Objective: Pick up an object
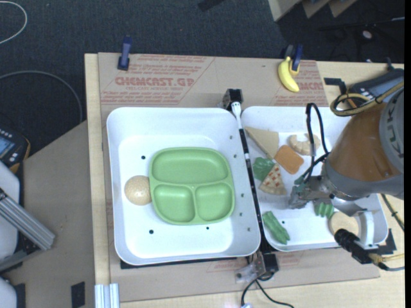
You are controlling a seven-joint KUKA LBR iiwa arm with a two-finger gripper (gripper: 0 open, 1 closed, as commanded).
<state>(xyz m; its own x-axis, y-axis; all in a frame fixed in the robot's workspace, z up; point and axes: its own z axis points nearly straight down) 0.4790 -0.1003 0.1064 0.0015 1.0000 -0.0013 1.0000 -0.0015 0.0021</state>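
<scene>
Camera view. Arm (pixel 369 149) reaches in from the right over the right bin (pixel 257 117). Gripper (pixel 300 194) sits low in that bin, near its middle; whether it is open or closed, or grasping anything: cannot tell.

Right bin contents: pale wedge (pixel 262 138) at upper left, orange block (pixel 289 159) just below it, bun (pixel 299 144) to the right of the wedge, pizza slice (pixel 273 181) and green piece (pixel 262 167) left of the gripper, green pod (pixel 276 226) toward the front.

Left bin (pixel 122 191): green tray (pixel 191 185) with three compartments, centred; round tan ball (pixel 137 189) touching its left edge.

Banana (pixel 287 76) lies on the bench behind the right bin.
</scene>
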